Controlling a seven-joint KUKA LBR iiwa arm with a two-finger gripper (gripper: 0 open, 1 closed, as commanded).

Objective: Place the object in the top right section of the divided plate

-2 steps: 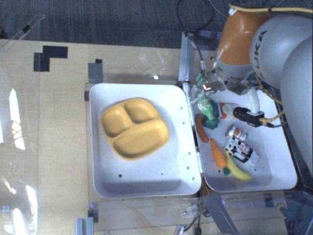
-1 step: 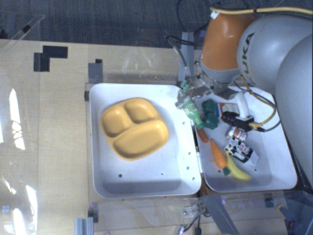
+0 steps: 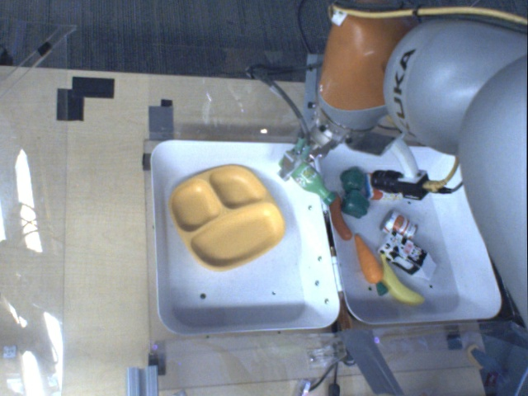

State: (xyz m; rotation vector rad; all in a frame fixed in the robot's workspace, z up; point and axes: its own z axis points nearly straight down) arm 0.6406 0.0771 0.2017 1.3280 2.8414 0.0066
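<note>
Two shallow white bins sit side by side on a wooden bench. In the left bin (image 3: 239, 304) lies a yellow divided plate (image 3: 228, 215), its sections bare. The arm's gripper (image 3: 302, 162) hangs over the seam between the bins, with a small green object (image 3: 313, 181) pinched between its fingertips — off the plate's far-right corner, not yet above it. The object looks light, thin and probably soft or crinkly, so it may slip; a grip near its middle seems safest. The right bin (image 3: 474, 299) holds a carrot (image 3: 368, 259), a banana (image 3: 402, 289) and other small items.
</note>
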